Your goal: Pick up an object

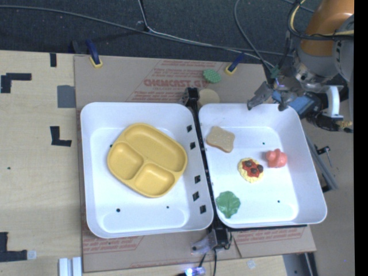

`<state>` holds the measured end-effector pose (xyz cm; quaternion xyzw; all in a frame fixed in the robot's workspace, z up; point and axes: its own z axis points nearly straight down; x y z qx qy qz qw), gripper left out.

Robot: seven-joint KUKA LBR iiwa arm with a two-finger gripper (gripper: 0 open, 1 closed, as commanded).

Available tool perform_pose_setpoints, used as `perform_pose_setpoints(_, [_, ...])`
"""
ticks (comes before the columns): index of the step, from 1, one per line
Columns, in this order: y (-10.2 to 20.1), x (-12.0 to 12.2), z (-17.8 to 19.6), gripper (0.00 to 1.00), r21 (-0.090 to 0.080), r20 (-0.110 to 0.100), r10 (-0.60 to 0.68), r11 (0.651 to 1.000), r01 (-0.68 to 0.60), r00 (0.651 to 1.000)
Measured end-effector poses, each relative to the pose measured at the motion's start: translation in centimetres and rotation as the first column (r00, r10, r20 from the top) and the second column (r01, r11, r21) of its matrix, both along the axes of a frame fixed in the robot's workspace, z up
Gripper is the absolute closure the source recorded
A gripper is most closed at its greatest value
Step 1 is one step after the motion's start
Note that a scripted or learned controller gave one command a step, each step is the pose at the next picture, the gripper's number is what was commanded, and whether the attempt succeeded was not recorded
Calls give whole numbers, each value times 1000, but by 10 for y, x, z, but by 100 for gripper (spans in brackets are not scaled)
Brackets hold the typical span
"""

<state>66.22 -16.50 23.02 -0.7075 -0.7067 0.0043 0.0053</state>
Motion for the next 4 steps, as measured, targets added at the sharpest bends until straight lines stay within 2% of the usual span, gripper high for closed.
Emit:
perform_pose_setpoints(1, [0,3,7,0,-2,12,2,1000,-2,1000])
perform_pose_setpoints(2, [-2,1,-35,0,-3,11,2,1000,-2,1000])
perform_pose_setpoints(4, [9,1,-145,0,-4,12,3,1000,-3,1000])
